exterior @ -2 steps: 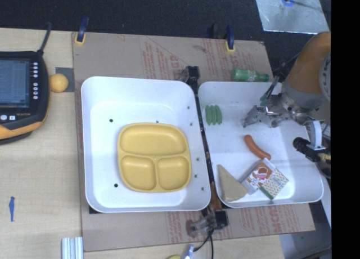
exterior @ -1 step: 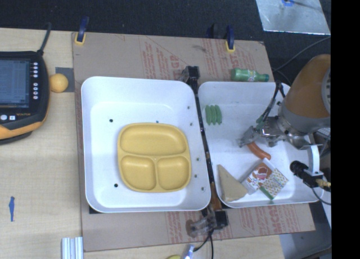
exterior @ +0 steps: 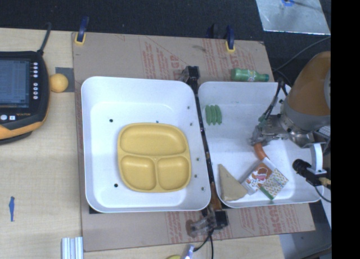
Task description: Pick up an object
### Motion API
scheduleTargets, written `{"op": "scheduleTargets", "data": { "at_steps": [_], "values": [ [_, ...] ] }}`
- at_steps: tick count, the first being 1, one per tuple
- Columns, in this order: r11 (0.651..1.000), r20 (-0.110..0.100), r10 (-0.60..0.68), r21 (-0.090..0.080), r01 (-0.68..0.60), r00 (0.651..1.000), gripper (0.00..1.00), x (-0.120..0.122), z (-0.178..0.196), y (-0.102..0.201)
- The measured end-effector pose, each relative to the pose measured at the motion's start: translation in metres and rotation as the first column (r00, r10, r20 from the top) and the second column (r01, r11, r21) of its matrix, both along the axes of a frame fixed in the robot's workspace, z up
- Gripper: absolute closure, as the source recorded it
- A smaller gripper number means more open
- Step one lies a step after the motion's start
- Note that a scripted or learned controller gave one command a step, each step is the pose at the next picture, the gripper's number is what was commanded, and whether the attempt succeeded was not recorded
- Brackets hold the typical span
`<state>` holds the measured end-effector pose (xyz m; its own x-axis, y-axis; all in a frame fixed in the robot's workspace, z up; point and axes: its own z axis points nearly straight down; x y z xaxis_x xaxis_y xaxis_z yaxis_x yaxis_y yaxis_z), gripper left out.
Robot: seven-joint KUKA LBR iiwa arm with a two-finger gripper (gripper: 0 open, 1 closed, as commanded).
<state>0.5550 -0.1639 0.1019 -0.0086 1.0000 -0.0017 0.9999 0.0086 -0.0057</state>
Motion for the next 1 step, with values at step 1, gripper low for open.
{"op": "scheduleTargets", "data": {
  "at_steps": [1],
  "values": [
    [1.0, 0.003, -0.002, 0.002, 0.002, 1.0, 1.0, -0.0091, 0.0903, 0.0798]
  ]
}}
